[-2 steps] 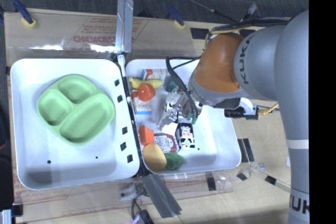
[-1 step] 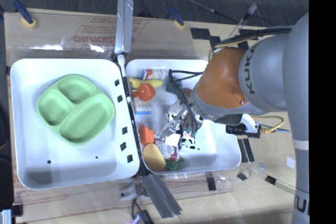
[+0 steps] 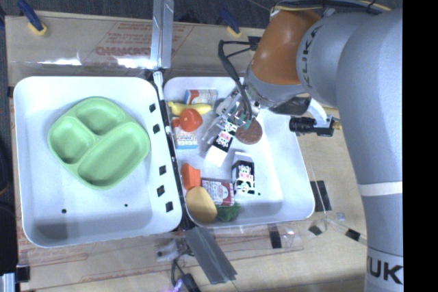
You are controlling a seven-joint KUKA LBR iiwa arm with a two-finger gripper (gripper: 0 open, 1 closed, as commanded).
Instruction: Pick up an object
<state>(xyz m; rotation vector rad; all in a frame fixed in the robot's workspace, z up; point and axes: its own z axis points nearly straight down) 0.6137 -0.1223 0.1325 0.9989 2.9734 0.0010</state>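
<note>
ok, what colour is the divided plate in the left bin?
Light green plate, clear in the camera view.

Shot from one fixed camera above the bench (image 3: 61, 27), looking down at a slant. Both white bins framed whole: left bin (image 3: 27, 147), right bin (image 3: 291, 167). Arm (image 3: 356, 58) entering from the right. Set fairly near, probably tilted toward the far edge.

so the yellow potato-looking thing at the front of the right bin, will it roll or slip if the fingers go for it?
The potato looks rounded and smooth, so it could slip out of a two-finger pinch. It probably won't roll far: it sits wedged against the bin wall, with a small carton and something green beside it. Likely a light toy.
</note>
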